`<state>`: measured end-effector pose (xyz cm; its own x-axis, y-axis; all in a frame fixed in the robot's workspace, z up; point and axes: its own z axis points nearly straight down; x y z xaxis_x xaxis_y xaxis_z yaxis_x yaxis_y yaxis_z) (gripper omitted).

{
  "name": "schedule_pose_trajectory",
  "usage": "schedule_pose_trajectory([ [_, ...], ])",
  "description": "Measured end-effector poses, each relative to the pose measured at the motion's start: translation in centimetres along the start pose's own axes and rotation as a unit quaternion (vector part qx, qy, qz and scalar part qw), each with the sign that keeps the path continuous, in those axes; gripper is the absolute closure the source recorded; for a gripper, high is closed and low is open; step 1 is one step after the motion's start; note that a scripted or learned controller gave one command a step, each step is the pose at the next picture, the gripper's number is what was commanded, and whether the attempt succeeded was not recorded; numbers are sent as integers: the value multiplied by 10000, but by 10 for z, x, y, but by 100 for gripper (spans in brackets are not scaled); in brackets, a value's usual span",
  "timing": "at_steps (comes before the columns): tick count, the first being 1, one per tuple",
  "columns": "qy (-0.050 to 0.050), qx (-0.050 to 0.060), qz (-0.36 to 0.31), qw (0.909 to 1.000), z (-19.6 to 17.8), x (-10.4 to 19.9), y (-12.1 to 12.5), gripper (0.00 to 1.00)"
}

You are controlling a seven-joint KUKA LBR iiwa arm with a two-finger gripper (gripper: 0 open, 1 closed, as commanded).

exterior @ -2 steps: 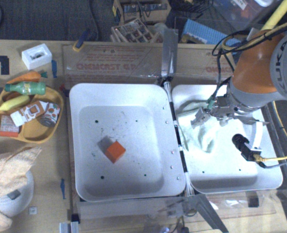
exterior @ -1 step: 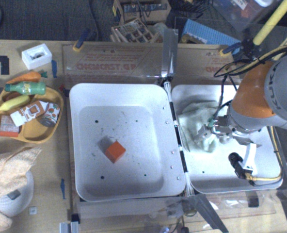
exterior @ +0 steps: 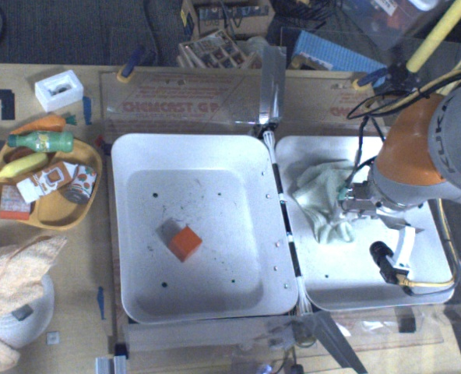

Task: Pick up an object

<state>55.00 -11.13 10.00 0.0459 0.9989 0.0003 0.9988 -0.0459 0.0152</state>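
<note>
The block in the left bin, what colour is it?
Orange. The block shows best in the camera view, lying in the left bin.

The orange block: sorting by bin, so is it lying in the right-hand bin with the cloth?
No, the orange block lies in the left bin, while the pale cloth is in the right bin.

Two white bins (exterior: 137,162) sit side by side, one holding a single orange block (exterior: 186,243), the other a single pale cloth (exterior: 321,197), under one arm (exterior: 421,150).

end effector (exterior: 346,206) tips buried in cloth (exterior: 321,197)
</note>
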Motion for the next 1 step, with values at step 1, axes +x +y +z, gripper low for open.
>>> schedule_pose_trajectory([
  [1,-6,70,-517,9986,-84,36,94,100],
])
